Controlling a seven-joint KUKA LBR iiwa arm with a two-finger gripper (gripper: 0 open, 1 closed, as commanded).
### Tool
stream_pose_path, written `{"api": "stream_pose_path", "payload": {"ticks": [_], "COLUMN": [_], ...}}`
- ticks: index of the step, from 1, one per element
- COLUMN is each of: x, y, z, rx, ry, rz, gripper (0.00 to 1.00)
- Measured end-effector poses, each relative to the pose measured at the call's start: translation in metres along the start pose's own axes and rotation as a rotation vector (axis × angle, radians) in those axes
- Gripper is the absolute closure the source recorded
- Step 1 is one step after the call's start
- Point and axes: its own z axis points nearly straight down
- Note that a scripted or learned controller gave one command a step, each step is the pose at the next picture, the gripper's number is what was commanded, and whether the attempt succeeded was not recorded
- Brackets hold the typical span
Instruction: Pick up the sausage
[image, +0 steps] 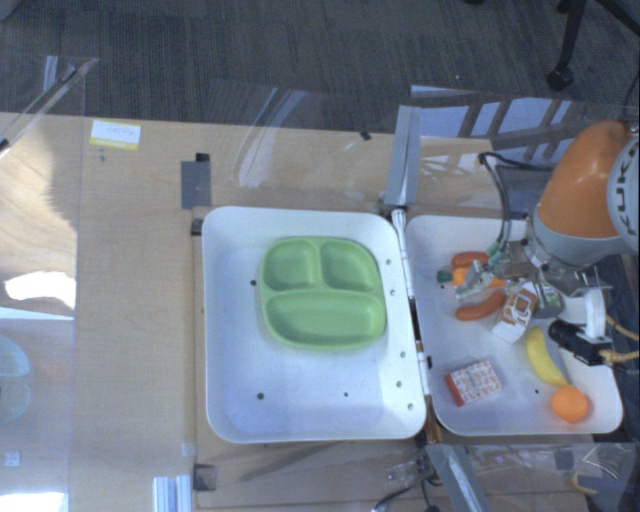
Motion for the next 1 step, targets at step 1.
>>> {"api": "stream_pose_path", "payload": {"ticks": [1], "x": [-0.0165], "y": [0.0352], "z": [0.0458], "rx": [-0.025], "ry": [-0.012], "rz": [-0.027], "gripper": [0.00]}}
